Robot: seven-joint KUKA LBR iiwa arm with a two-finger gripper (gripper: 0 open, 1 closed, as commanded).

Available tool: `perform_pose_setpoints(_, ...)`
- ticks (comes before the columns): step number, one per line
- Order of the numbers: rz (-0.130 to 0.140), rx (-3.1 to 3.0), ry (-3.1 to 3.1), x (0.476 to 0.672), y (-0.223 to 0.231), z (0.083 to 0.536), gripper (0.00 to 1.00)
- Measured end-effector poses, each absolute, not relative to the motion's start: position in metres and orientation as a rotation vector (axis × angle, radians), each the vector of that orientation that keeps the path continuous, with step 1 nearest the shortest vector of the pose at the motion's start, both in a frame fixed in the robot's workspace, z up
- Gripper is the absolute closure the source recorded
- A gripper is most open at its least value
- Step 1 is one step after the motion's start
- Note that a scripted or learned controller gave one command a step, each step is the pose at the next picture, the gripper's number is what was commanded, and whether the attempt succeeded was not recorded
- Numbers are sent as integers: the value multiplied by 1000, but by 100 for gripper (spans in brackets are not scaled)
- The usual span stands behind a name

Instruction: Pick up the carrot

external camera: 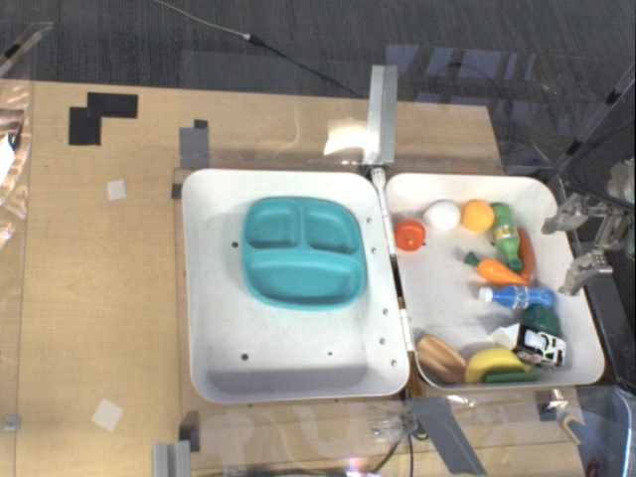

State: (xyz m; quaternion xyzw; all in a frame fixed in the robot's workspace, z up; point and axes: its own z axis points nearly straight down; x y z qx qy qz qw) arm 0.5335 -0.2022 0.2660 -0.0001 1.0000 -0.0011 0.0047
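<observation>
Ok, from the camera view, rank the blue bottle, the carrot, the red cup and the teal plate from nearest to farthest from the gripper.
Gripper sits at the right bin's right edge.
1. Blue bottle, right side of that bin.
2. Carrot, just left of the bottle.
3. Red cup, by the bin's left wall.
4. Teal plate, in the left bin.

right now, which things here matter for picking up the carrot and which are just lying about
For the job: carrot, gripper.

Just lying about: teal divided plate, white ball, orange, blue bottle, banana, bread roll.

A pale wooden bench stands on dark grey carpet
</observation>
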Motion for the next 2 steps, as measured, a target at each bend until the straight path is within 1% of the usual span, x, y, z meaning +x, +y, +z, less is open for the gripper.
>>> perform_pose_setpoints(1, 2, -491, 3101, 521, -172, 137, 0)
perform_pose_setpoints(2, -7, -563, 3078, 523, -158, 104, 0)
